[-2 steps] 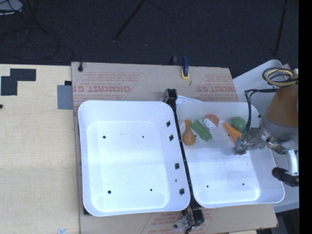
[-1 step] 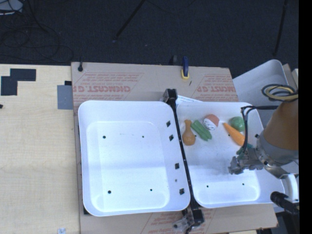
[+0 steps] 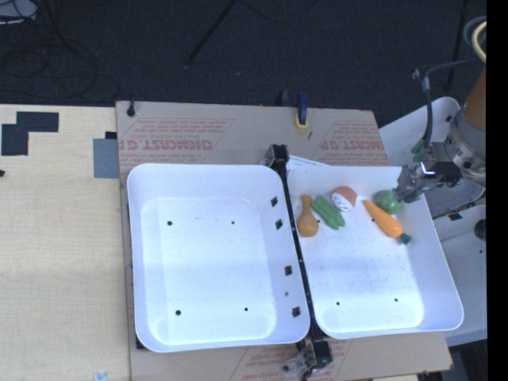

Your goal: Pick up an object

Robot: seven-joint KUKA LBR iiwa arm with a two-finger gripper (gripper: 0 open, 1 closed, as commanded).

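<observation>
The right white bin (image 3: 444, 292) holds several small objects near its far side. An orange pear-shaped piece (image 3: 307, 217) lies by the divider, with a green pod-like piece (image 3: 327, 212) and an orange-and-white ball (image 3: 344, 198) just right of it. An orange carrot (image 3: 384, 219) with a green tip lies further right. A green rounded object (image 3: 387, 200) sits against the bin's far right corner. My gripper (image 3: 409, 182) hangs at that corner, just right of and above the green object; nothing visible is lifted.
The left white bin (image 3: 143, 252) stands beside the right one, with a black clip strip (image 3: 287, 244) between them. Both rest on a cardboard sheet (image 3: 206, 137). The arm and its cables (image 3: 464, 133) come in from the right.
</observation>
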